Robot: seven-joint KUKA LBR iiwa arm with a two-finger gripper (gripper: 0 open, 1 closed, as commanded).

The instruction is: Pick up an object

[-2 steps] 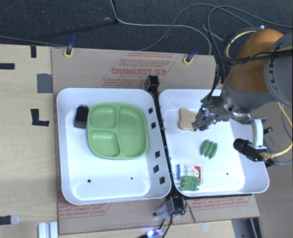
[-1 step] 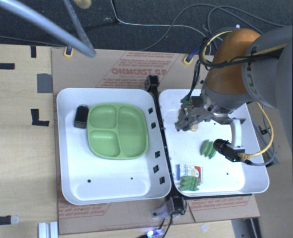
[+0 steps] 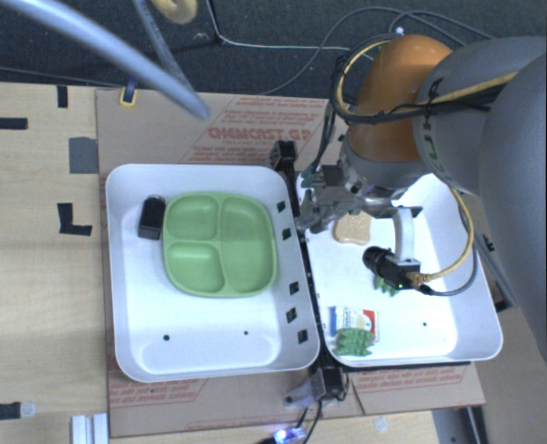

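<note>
Gripper [image 3: 333,206] low over right bin [image 3: 477,340], near its left wall, just beside tan bread-ish piece [image 3: 354,228]. Can't tell finger state, wrist blocks it. Nothing visibly held. Imo best bet: centre over bread, descend straight, stay off wall. Packet [image 3: 352,321] and green bit [image 3: 354,342] near front edge, well apart.
</note>
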